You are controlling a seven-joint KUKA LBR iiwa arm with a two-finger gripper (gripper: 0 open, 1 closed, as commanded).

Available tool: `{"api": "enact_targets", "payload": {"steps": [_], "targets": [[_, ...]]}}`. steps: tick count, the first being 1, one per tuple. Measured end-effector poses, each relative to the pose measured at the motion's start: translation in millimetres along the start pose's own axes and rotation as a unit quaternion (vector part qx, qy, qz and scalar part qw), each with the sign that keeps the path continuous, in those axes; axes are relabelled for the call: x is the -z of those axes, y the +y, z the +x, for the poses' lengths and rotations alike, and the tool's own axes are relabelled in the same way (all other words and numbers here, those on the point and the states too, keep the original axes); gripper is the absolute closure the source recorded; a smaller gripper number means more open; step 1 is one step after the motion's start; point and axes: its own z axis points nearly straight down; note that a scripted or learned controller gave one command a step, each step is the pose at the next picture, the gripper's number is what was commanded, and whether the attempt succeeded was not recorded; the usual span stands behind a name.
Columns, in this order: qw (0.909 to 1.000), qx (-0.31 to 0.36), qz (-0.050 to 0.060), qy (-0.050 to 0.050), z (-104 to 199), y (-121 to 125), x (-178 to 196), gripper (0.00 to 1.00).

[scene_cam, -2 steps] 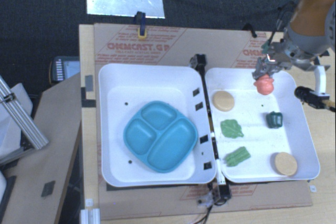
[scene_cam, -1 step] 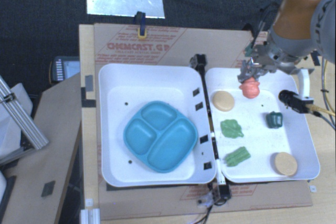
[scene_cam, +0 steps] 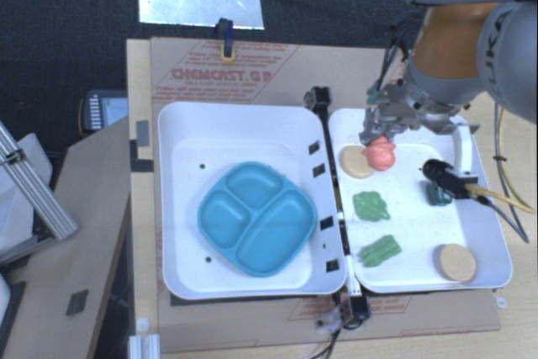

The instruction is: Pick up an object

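Robotics lab: bench w/ white bins (scene_cam: 252,118), KUKA arm (scene_cam: 471,29).

Worktop (scene_cam: 143,181), tan. Bears one printed cardboard sheet (scene_cam: 244,67), and on that two shallow white bins side by side: left bin (scene_cam: 181,126), right bin (scene_cam: 492,252), touching mid-worktop.

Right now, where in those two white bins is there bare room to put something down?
Left bin: bare floor along the top and left, around the blue divided plastic plate. Right bin: a free patch in the middle, between the two green pieces and the tan disc. It's crowded near the claw and pink lump.
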Motion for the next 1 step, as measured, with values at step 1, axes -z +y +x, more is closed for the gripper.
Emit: {"api": "enact_targets", "payload": {"steps": [1], "targets": [[1.0000, 0.000, 0.000, 0.000, 41.6, -13.2, -2.9, 1.00]]}}
